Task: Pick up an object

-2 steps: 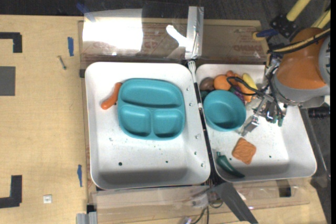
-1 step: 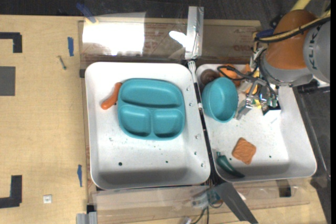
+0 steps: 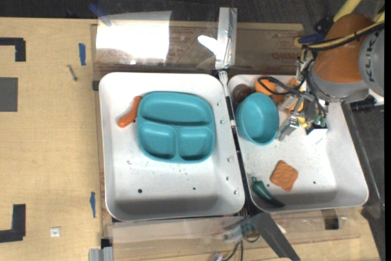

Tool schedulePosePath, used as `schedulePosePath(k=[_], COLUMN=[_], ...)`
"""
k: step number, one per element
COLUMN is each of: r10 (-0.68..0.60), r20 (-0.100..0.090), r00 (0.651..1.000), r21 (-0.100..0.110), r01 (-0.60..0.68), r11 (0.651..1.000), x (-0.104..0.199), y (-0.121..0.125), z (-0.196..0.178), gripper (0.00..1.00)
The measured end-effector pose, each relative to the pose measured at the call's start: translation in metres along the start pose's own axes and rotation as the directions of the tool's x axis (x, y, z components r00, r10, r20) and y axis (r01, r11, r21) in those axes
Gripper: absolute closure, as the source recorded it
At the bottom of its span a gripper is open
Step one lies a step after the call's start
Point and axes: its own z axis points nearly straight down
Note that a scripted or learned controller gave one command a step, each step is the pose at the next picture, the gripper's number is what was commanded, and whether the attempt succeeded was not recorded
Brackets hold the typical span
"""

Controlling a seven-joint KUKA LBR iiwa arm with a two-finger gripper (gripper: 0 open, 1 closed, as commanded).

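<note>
Right bin (image 3: 342, 186): teal bowl (image 3: 257, 118) tilted at its left wall, orange-brown piece (image 3: 284, 175) lower centre, dark green item (image 3: 264, 192) at the lower left corner. Pincer (image 3: 292, 124) low just right of the bowl; spread or closed, cannot tell. Left bin (image 3: 122, 186): teal divided plate (image 3: 176, 125), orange item (image 3: 129, 113) touching its left edge
</note>
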Motion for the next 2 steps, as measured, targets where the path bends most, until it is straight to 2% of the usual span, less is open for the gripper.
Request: schedulePosePath(k=[1,2], r10=[-0.004,0.226], r20=[0.011,0.002], r00=[1.0,0.974], r21=[0.0,-0.002], r01=[0.004,-0.226], r11=[1.0,0.974], x=[-0.004,0.011], y=[0.002,0.048], z=[-0.012,-0.131], gripper=[1.0,1.0])
